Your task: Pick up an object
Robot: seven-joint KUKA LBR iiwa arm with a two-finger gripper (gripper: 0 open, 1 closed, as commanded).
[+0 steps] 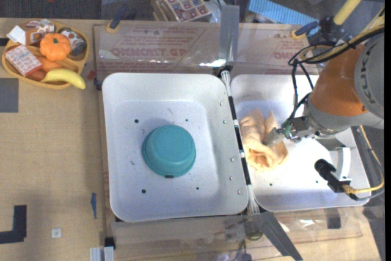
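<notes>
Looking at your gripper (282, 133): can't tell its grip. Touching it on the left, a crumpled, soft tan cloth (261, 140); round teal bowl (169, 150) farther left.

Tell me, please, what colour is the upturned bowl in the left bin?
Teal, a blue-green; the bowl shows clearly in the camera view against the white left bin.

We saw a bowl (170, 150) upside down near the middle of the left bin (122, 91). A cloth (261, 142) lay against the right bin's (293, 192) left edge, the gripper (282, 133) touching its right side.
</notes>
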